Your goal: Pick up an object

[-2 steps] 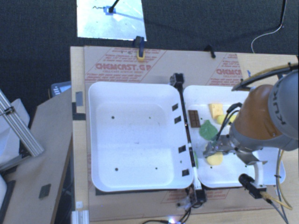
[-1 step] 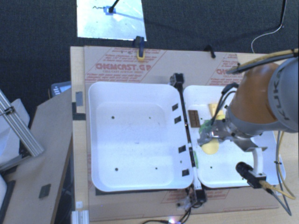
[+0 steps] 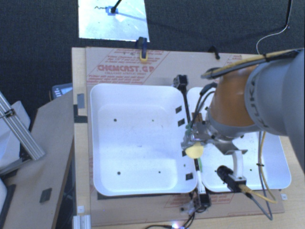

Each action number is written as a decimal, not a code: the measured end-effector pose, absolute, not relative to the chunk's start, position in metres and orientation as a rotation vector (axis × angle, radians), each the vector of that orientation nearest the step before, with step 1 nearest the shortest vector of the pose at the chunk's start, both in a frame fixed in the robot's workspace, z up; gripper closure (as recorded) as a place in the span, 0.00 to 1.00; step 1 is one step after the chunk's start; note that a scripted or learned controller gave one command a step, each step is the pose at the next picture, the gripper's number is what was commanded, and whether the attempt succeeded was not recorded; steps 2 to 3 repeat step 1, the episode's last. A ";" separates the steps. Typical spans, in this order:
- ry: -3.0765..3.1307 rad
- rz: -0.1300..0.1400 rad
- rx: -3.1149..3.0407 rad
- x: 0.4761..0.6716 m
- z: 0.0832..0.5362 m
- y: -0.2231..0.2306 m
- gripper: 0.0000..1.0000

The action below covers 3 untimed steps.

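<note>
A small round yellow object [image 3: 194, 151] hangs at the tip of my gripper [image 3: 192, 146], above the divide between the two bins. The metal fingers [image 3: 188, 140] close in on its top and sides, so the gripper is shut on it. The grey arm with its orange band [image 3: 231, 104] reaches in from the right and covers most of the right bin [image 3: 281, 173]. The underside of the yellow object and the bin floor beneath it are hidden.
The left white bin [image 3: 138, 142] lies to the gripper's left. Black clips [image 3: 180, 123] line the rims between the bins. A black connector with a yellow cable [image 3: 229, 176] hangs under the arm. A yellow-and-blue clamp [image 3: 142, 49] stands at the board's far edge.
</note>
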<state>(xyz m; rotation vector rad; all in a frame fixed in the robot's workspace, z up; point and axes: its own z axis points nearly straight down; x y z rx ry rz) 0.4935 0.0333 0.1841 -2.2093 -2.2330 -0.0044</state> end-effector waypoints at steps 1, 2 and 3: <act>-2.235 -0.014 -2.218 0.599 0.211 0.066 1.00; -2.235 -0.014 -2.218 0.599 0.211 0.066 1.00; -2.235 -0.014 -2.218 0.599 0.211 0.066 1.00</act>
